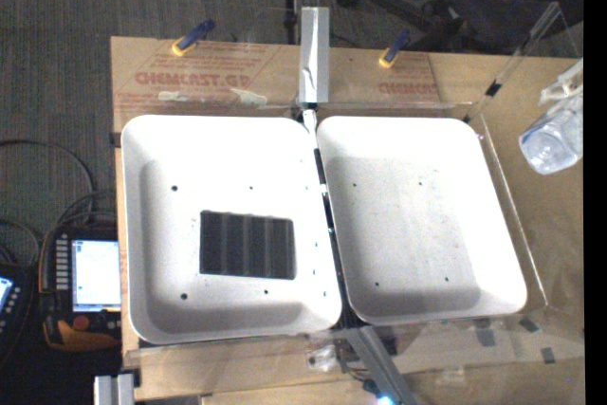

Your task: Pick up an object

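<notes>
Here, a flat ribbed dark rectangular object (248,245) in smooth left bin (142,204).

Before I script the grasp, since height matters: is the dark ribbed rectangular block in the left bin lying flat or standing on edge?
Lying flat: the dark ribbed rectangular block shows its broad striped face upward on the left white bin floor.

A grey-and-orange handheld control pendant (83,285) with a lit white screen is lying near left, a thin black cable (59,150) looping beside it.
</notes>
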